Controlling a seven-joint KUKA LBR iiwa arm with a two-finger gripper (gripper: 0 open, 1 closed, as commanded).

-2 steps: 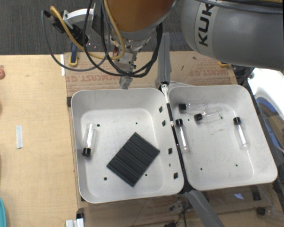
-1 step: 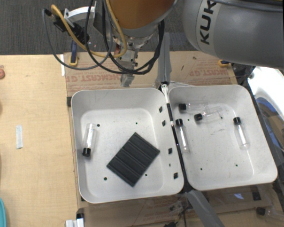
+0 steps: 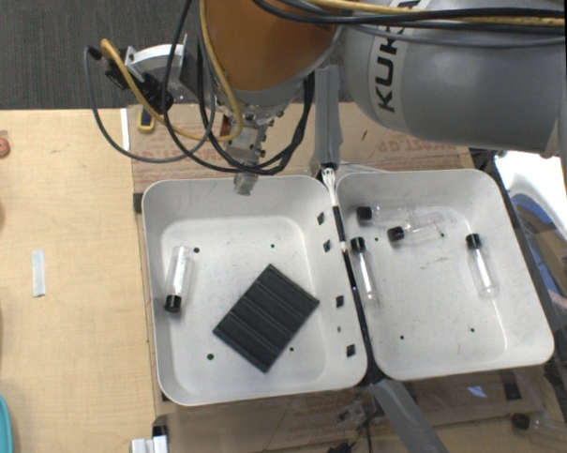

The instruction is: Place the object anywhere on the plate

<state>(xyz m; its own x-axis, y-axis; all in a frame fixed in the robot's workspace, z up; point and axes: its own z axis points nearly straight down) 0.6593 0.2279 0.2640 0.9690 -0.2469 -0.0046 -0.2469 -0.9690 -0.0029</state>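
Camera view: plate bare, delivery not yet made

Looking down into the left bin (image 3: 177,366) and finding the black ribbed plate (image 3: 267,317) lying flat at a slant, just below the bin's middle, bare on top. Spotting a clear vial (image 3: 176,280) with a black cap left of the plate, close to the bin's left wall, lying on the bin floor and apart from the plate. Taking that for the likeliest object, though not for certain. Counting more over in the right bin (image 3: 514,342): a vial on the divide (image 3: 365,269), an upper vial (image 3: 410,230), a right-hand vial (image 3: 480,262). Up at top centre of the frame, catching the gripper (image 3: 246,182) hanging at the upper rim of the left bin, well away from clear vial and plate alike. Cannot tell whether released or clenched; seeing nothing carried beneath it. Judging the job as barely begun, leaving pick-up, carry and set-down all to do
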